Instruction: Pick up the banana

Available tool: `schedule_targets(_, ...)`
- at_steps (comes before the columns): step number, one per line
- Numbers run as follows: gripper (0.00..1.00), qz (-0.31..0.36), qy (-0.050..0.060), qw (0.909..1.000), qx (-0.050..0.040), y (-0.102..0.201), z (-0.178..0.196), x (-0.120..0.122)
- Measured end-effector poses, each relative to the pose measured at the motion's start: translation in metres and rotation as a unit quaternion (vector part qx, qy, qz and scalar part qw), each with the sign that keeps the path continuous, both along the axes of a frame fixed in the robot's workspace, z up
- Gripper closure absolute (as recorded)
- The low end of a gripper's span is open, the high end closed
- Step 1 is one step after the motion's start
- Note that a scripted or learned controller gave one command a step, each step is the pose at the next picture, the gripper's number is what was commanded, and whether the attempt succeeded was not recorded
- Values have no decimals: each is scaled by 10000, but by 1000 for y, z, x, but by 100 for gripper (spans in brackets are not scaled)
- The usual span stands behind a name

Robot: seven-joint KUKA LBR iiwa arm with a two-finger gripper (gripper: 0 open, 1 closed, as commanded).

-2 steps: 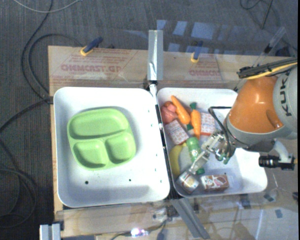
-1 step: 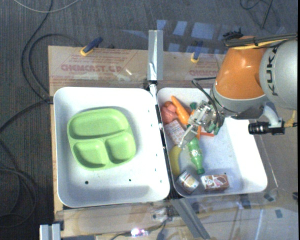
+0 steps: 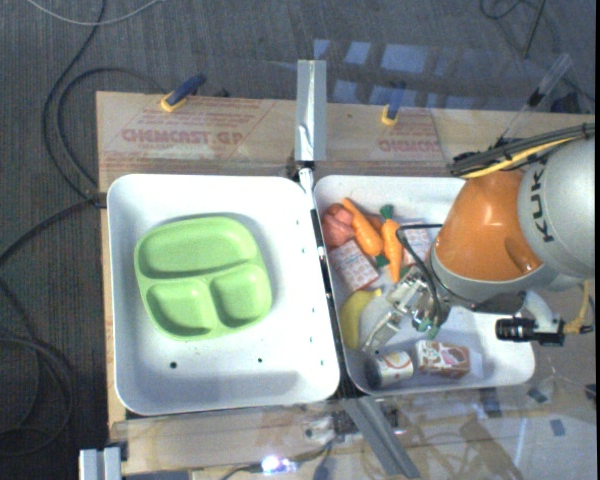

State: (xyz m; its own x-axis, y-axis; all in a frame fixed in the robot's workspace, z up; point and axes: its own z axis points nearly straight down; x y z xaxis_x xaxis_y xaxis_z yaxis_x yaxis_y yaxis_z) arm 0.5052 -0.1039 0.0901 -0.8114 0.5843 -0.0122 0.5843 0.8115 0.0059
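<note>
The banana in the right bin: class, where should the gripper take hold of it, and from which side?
Probably across the banana's yellow middle, coming straight down. It lies flat near the right bin's left wall, with the gripper over its right part and a can below, so a sideways approach looks blocked.

We saw a bulky arm (image 3: 555, 218) with a rounded silver-grey shell that bore black KUKA lettering, and a glossy orange band (image 3: 485, 233) wrapped its lower section. At its end sat a metallic gripper (image 3: 395, 318) of pale, angular parts, with thin black cables looped beside it.
</note>
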Motion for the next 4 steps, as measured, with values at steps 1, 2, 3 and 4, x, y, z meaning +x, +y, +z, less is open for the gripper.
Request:
schedule_targets(1, 0, 102, -18, 9999, -12, -58, 1, -3)
schedule_targets(2, 0, -1021, -34, 9948, -19, -1, 1, 41)
schedule_targets(3, 0, -1085, 62, 9941, 9, 37, 94, 77)
schedule_targets(4, 0, -636, 58, 9980, -2, 13, 94, 116)
